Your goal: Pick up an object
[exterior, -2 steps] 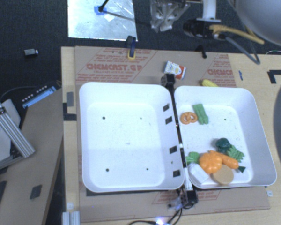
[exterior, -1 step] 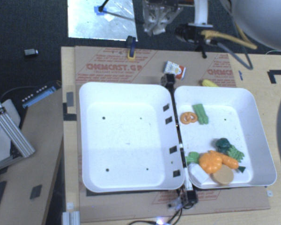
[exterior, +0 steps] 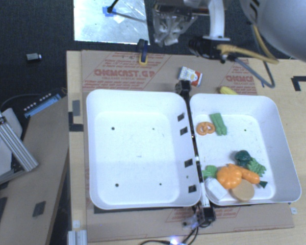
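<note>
Sitting in the right bin (exterior: 280, 131): knobbly orange pumpkin (exterior: 229, 175), twisted pretzel (exterior: 205, 128), ridged green block (exterior: 218, 123). Hovering beyond the bins, gripper (exterior: 166, 32) translucent; jaws' state impossible to tell.

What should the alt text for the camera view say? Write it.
Two shallow white bins sit side by side on a bench: the right bin holds small toy foods, including a pretzel and an orange pumpkin. The hand hangs above the bench, behind the bins.

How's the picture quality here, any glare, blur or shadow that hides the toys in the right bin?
Camera view: soft overall, so the small toys lack fine detail; the gripper at the top is blurred and translucent-looking. The left bin shows a brighter upper half and a faint shadow across its lower half. The shiny floor panel glares. The right bin is evenly lit.
</note>
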`<state>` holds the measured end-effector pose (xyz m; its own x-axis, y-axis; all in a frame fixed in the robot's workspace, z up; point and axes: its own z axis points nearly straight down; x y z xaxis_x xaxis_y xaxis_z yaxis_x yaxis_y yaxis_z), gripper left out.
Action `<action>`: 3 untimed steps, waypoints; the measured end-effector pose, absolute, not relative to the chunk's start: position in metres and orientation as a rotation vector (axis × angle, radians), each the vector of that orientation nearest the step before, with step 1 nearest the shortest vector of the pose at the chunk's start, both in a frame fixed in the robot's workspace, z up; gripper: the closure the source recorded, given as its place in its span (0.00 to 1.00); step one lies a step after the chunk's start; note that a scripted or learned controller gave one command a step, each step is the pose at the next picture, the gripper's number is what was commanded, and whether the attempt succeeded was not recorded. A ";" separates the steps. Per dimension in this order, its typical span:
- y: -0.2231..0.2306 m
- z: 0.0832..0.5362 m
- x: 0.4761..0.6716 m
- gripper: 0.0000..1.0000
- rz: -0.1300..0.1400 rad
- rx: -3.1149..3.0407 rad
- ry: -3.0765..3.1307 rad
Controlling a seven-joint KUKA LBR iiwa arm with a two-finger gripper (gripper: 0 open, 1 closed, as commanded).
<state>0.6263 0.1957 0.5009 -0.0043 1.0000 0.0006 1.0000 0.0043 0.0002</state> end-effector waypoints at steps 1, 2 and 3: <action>0.168 0.490 0.670 1.00 -0.003 -2.225 -2.222; 0.193 0.495 0.668 1.00 -0.005 -2.217 -2.228; 0.217 0.497 0.668 1.00 -0.005 -2.216 -2.228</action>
